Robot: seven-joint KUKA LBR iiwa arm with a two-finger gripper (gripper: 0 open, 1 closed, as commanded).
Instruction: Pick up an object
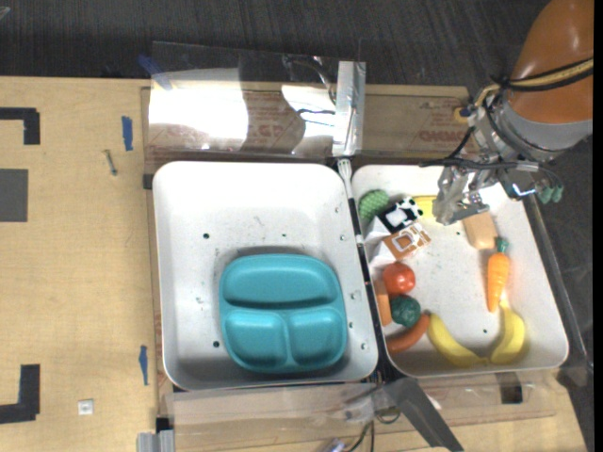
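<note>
Camera view, as you saw it from above the bench: the arm (556,55) reached in from the right, its gripper (453,199) poised over the upper part of the right bin (546,347); whether it was wide, narrow or holding anything could not be told. That bin held a carrot (497,279), a banana (476,341), a tomato (399,278), a tan block (479,230) just beside the gripper, and a green item (373,201) at its left wall. Your left bin (188,205) carried a teal divided tray (281,311).

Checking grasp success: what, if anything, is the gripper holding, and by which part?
Cannot be told: the gripper hangs over the right white bin, nothing visibly in it.
</note>
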